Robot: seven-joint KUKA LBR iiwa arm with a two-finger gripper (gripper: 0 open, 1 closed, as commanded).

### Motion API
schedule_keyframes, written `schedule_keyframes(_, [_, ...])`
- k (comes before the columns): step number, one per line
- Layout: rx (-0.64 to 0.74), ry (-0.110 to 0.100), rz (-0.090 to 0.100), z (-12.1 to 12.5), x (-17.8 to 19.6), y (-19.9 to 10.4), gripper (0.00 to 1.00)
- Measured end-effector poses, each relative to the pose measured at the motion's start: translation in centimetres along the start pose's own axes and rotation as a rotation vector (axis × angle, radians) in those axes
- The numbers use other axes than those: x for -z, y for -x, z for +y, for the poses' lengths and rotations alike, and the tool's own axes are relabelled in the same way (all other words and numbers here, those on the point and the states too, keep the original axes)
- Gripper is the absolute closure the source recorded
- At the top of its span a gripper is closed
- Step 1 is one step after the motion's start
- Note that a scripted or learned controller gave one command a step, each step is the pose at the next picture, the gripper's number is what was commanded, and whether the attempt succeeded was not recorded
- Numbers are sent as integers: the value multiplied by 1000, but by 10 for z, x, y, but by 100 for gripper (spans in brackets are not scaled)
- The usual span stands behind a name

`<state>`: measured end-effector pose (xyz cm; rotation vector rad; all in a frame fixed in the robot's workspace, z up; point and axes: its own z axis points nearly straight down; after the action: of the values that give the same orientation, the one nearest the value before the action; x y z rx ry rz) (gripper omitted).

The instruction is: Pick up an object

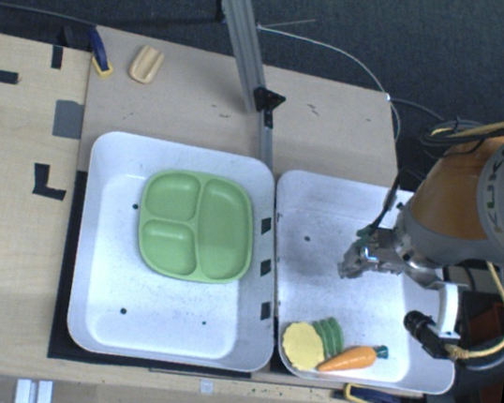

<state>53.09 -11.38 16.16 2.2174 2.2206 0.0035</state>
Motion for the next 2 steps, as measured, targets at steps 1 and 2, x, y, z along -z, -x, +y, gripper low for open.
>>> schedule_keyframes(1, [0, 0, 0, 1, 53, 0, 100])
schedule_keyframes(2, [6, -4, 3, 0, 59, -59, 100])
